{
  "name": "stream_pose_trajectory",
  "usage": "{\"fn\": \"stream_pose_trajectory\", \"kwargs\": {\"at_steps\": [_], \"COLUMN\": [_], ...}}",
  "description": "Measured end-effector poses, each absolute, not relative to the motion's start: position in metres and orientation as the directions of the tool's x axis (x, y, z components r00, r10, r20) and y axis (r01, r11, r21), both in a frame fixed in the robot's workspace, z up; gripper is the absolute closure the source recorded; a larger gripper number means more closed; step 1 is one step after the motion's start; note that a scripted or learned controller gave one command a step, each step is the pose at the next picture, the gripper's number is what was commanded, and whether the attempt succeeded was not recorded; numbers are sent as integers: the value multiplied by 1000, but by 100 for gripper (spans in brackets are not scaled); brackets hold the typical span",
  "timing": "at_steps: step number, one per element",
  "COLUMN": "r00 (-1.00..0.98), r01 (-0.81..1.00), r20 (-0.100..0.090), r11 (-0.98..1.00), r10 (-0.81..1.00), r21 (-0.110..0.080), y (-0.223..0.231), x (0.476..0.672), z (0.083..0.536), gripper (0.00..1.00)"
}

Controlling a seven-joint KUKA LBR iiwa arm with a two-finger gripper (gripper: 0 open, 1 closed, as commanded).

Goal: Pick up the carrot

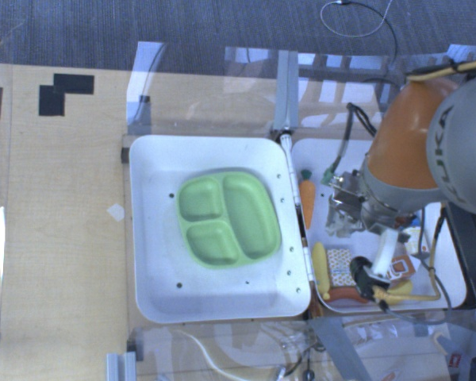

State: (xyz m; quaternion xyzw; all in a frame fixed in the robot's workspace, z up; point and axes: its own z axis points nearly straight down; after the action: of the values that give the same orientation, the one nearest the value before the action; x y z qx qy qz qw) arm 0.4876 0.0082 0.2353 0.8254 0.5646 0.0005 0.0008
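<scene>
The gripper hangs over the right bin, and I cannot tell what state it is in. The carrot lies just beside it, against that bin's left wall. This looks like the approach; next, a descent alongside the wall, with little room there.

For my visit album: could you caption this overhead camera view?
Grey-and-orange robot arm reaches into the right bin, beside a carrot; a green divided plate sits in the left bin.
</scene>
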Motion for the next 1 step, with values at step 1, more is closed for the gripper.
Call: {"fn": "stream_pose_trajectory", "kwargs": {"at_steps": [1], "r00": [303], "r01": [953], "r20": [0], "r11": [-303], "r10": [953], "r21": [1], "y": [49], "x": [501], "z": [286], "gripper": [100]}}
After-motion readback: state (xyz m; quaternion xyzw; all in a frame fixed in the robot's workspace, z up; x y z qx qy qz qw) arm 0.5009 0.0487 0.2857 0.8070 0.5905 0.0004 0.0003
